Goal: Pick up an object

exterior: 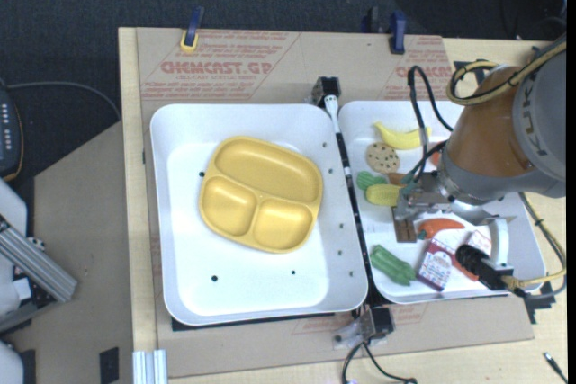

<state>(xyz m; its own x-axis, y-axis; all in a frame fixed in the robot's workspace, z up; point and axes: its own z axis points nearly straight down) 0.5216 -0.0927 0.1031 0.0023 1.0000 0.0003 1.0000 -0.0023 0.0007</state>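
My gripper (409,213) is low in the right bin (531,258), hanging from the grey and orange arm that comes in from the right. It sits just right of a small yellow piece (382,193) and a green piece (370,180), with a red-orange piece (442,227) at its right side. A small brown bit shows right under it. A banana (401,137) and a brown cookie (382,159) lie toward the bin's back. Nearer the front lie a green pod (391,264) and a small pink and white carton (436,265). I see nothing clearly held.
The left bin (180,265) holds a yellow divided plate (261,193) near its middle. A raised rim (346,193) separates the two bins. The arm's bulk covers the right bin's back right part. Clamps and cables stand along the bench's far edge.
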